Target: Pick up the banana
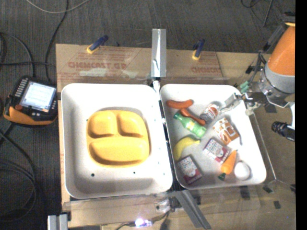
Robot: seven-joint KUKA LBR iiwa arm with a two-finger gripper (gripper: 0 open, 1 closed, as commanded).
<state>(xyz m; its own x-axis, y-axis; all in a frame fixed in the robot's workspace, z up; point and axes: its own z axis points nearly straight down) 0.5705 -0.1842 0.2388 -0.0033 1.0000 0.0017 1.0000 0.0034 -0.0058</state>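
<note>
Hand (238,98) at right bin's (259,176) far edge, grip state unclear; should drop on banana (184,145), clear of bottle (191,123).

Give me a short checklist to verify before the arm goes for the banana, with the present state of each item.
1. Banana visible in the right bin: ok.
2. Banana top uncovered: ok.
3. Space around banana: not ok; green bottle and a packet lie close.
4. Gripper above banana: not ok; it sits at the bin's far right corner.
5. Fingers open: cannot tell.
</note>
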